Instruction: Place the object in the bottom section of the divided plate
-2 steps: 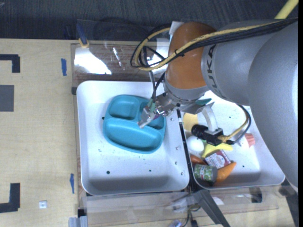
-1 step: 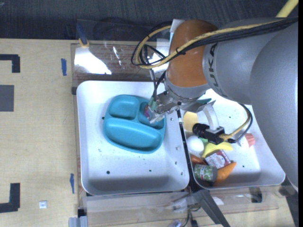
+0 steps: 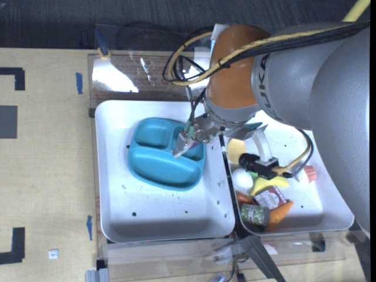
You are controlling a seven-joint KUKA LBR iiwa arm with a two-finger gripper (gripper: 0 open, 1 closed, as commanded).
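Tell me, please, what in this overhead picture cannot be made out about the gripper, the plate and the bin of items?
- Gripper, camera view: too small and blurred over the blue divided plate to tell whether it holds anything.
- Plate's upper right section: mostly covered by the gripper.
- Right bin: its far side is hidden by the grey arm.
- Items there: piled together and too small to name.

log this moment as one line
arm: over left bin | pincer: above blue divided plate, upper right section | grip: unclear | right bin: food items piled | placement: not confirmed

Arm (image 3: 329, 81) cut off at right edge
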